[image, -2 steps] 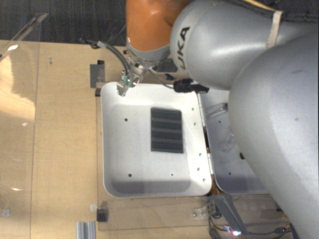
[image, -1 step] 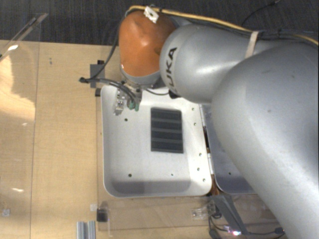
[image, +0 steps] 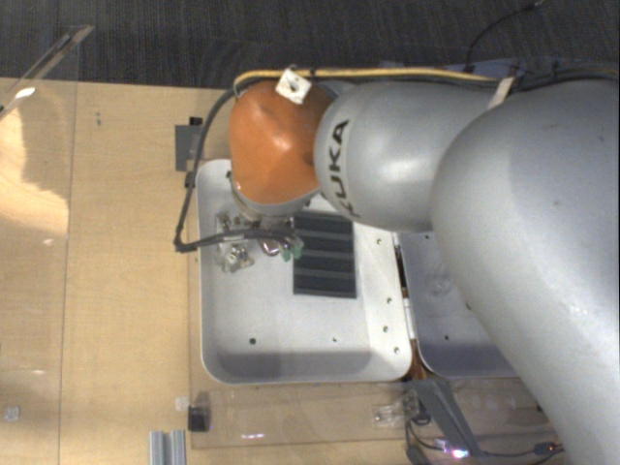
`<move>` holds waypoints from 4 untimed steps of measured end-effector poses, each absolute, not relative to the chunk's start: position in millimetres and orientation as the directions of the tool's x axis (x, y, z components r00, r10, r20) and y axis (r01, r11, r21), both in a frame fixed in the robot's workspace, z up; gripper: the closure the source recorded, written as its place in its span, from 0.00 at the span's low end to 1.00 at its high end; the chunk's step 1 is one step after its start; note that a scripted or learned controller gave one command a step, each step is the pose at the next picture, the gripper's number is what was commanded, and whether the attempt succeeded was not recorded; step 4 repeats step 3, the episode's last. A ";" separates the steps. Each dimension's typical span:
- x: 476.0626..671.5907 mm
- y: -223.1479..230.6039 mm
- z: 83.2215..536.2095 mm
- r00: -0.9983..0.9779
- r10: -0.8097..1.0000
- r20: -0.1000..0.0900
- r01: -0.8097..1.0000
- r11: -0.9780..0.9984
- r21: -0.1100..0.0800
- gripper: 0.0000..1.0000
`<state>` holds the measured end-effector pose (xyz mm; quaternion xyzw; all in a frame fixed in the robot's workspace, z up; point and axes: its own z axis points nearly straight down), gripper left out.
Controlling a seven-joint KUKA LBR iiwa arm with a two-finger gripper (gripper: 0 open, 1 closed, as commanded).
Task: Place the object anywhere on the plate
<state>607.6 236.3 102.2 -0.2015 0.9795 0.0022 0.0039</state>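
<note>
A: Wooden surface (image: 107, 289) fills the left and bottom of the frame, with dark carpet (image: 242, 13) along the top. What sits on it?

B: Two shallow white bins. The left bin (image: 291, 356) lies in the centre, and the right bin (image: 455, 347) shows as a strip just beside it, mostly covered by the arm (image: 465, 182).

A: Where is the arm?

B: It sweeps in from the right and lower right, grey and bulky, with its orange band (image: 273, 148) in the upper centre, above the far end of the left bin.

A: And the jaws (image: 254, 245)?

B: Metal parts hang below the orange band, over the upper left of that bin. Whether they are open or closed I cannot tell.

A: The object?

B: Something small and greenish (image: 291, 250) shows right at that metalwork; too small to say what it is, or whether it is gripped.

A: Anything else?

B: A dark ridged plate (image: 325, 260) lies flat in the left bin, just right of the jaws.
</note>
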 end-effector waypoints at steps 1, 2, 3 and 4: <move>659.1 236.7 132.3 -0.759 -0.651 -0.015 -0.651 0.759 -0.002 1.00; 670.3 212.9 252.9 -0.622 -0.783 -0.014 -0.783 0.622 -0.004 1.00; 669.8 209.3 206.9 -0.319 -0.948 -0.010 -0.948 0.319 -0.005 1.00; 669.8 209.3 206.9 -0.319 -0.948 -0.010 -0.948 0.319 -0.005 1.00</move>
